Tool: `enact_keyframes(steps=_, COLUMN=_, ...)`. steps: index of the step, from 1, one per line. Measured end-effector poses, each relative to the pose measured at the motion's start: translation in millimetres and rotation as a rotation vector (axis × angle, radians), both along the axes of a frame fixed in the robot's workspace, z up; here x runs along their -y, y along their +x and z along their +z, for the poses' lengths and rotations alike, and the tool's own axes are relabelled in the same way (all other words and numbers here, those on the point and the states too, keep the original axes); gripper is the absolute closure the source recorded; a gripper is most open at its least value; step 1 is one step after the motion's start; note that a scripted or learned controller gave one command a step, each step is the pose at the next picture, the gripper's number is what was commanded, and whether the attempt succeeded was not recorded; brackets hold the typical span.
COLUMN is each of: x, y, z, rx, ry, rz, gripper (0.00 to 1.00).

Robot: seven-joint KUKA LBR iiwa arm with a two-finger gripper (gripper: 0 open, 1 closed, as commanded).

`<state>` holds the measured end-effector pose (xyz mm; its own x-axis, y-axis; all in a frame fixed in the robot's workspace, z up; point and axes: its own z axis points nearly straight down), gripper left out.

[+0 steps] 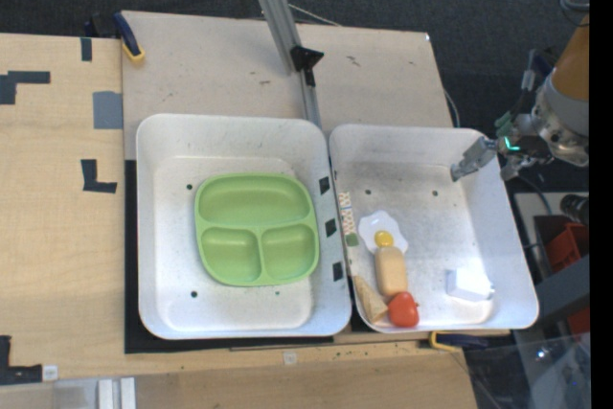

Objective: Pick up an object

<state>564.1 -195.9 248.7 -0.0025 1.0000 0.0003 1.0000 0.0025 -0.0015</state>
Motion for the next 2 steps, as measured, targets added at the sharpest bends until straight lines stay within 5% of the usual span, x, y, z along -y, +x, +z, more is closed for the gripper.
enact_keyframes(steps=2, x=1, y=2, z=-128, rx=-0.007, ry=0.001, rz=-0.001, gripper=0.0)
